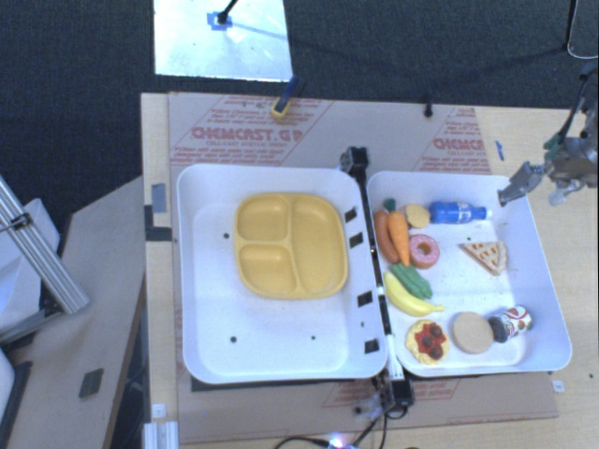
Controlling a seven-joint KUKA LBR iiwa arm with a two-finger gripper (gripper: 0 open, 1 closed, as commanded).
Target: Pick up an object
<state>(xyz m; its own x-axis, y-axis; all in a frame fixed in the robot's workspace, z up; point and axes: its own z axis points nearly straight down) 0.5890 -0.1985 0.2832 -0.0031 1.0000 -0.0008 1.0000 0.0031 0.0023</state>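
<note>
We can't tell jaw state; gripper [520,187] sits at right bin [552,279] rim. Risk: toys crowded, bottle [456,213] rolls, jaws slip.

Toys crowd right bin [552,330]; its centre [463,283] open.

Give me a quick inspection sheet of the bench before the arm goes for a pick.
Surface: wooden bench bearing two shallow white bins, left bin and right bin.
Job's things: in the right bin, blue plastic bottle, orange toy carrot, pink toy donut, tan waffle wedge, yellow toy banana, small round pizza, tan round cookie, red and white can.
Clutter: yellow divided plate in the left bin.
Grippers: gripper above the right bin's far right corner, nothing between its fingers.
Cables: black cable across the dark floor.
Surroundings: shiny metal sheet beyond the bench.
</note>
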